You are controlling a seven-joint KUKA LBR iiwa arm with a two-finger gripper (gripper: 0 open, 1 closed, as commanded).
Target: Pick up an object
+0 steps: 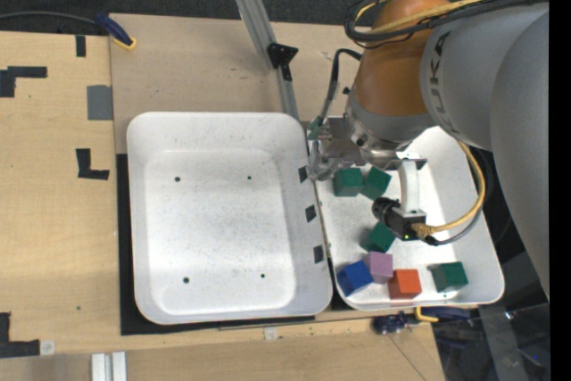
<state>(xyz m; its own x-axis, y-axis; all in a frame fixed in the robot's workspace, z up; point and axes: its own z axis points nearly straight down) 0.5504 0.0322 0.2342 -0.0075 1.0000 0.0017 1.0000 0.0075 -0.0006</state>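
In the right bin [482,277], under the arm [500,76], lie several small blocks: two dark green ones touching each other near the far end [348,183] [376,183], another green one [380,237] further toward the near side, then a blue block [355,275] touching a lilac block [381,264], an orange-red block [406,283] just beside the lilac one, and a green block [449,275] near the bin's near right corner. The pincer [335,158] sits low at the bin's far left corner, just beside the two touching green blocks; whether it is released or clenched cannot be told, and no block shows between its parts. The left bin [143,192] is a bare speckled white tray. A slanting metal pole [250,0] crosses the desk [53,219] beyond the bins, and a yellow cable [464,214] loops over the right bin.
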